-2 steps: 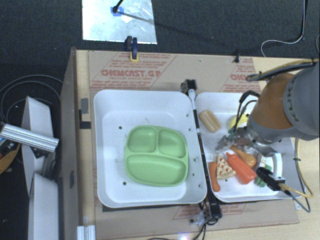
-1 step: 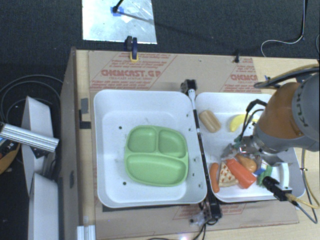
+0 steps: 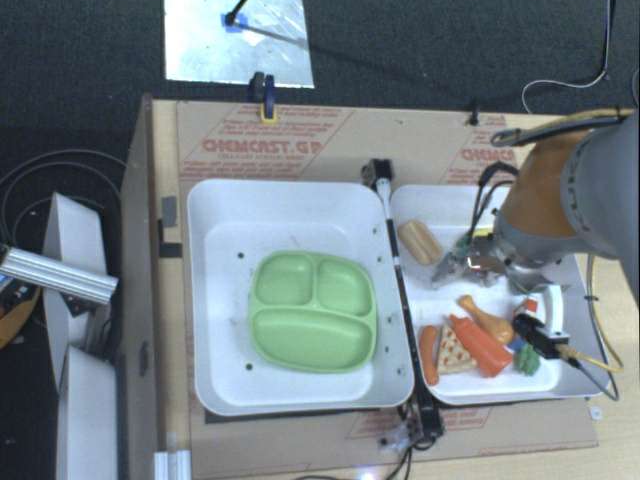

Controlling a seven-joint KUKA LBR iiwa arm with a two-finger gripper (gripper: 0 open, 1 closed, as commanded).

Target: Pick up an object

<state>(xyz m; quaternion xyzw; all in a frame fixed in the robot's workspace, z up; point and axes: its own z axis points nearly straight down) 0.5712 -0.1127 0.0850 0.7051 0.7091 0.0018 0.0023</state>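
Observation:
The right bin [image 3: 415, 203] holds several toy foods. A tan bread roll [image 3: 420, 241] lies at its upper left. Along the near side are a brown drumstick [image 3: 483, 318], a red-orange carrot [image 3: 482, 347], a pizza slice [image 3: 455, 352], an orange sausage [image 3: 429, 354] and a green broccoli piece [image 3: 527, 361]. My gripper [image 3: 455, 265] is low in the middle of this bin, just right of the bread roll and above the drumstick. I see no object lifted with it.
The left bin [image 3: 215, 268] holds a green divided plate [image 3: 313, 311]. A black divider bar [image 3: 395, 268] runs between the two bins. The arm's grey body [image 3: 570, 203] covers the right bin's far right part.

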